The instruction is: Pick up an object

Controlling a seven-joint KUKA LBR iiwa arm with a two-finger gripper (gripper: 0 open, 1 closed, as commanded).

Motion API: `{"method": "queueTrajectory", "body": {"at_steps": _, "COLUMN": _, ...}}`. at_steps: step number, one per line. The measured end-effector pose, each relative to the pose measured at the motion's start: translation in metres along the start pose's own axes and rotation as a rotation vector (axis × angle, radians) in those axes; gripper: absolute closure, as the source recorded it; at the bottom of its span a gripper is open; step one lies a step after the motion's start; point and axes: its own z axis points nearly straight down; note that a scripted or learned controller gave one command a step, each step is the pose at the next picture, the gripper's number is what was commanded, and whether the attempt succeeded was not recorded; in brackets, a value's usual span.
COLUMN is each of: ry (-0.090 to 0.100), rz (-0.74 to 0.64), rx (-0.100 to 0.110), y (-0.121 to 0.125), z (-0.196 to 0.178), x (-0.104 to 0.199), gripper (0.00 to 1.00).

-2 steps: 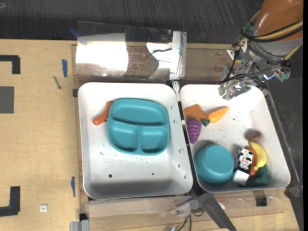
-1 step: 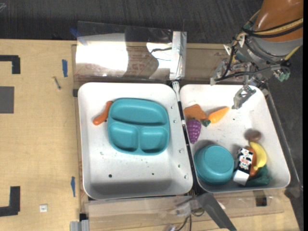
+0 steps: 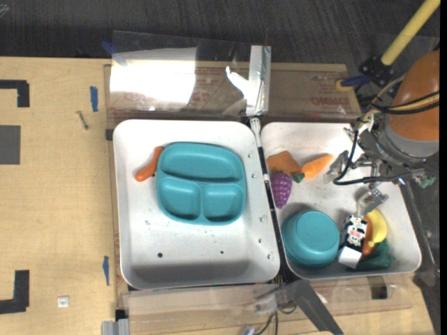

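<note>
Grey arm (image 3: 412,135), orange band (image 3: 420,96) above wrist, black cables looping, metallic end effector (image 3: 368,187).

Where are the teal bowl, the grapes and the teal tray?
Teal bowl (image 3: 312,238), camera view, centre of its inside.
Grapes (image 3: 281,188), camera view, middle of the purple bunch.
Teal tray (image 3: 201,163), camera view, floor of its large compartment.

Arm (image 3: 419,110) cropped at right edge

A clear plastic sheet (image 3: 183,82) lies behind the bins on the wooden bench (image 3: 52,208).
</note>
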Motion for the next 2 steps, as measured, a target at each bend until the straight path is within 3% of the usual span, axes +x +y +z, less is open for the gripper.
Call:
{"method": "queueTrajectory", "body": {"at_steps": 1, "ry": -0.013, "rz": 0.048, "rx": 0.010, "y": 0.011, "z": 0.089, "x": -0.037, "gripper": 0.00}}
{"method": "queueTrajectory", "body": {"at_steps": 2, "ry": -0.011, "rz": 0.084, "rx": 0.007, "y": 0.000, "z": 0.091, "x": -0.047, "gripper": 0.00}}
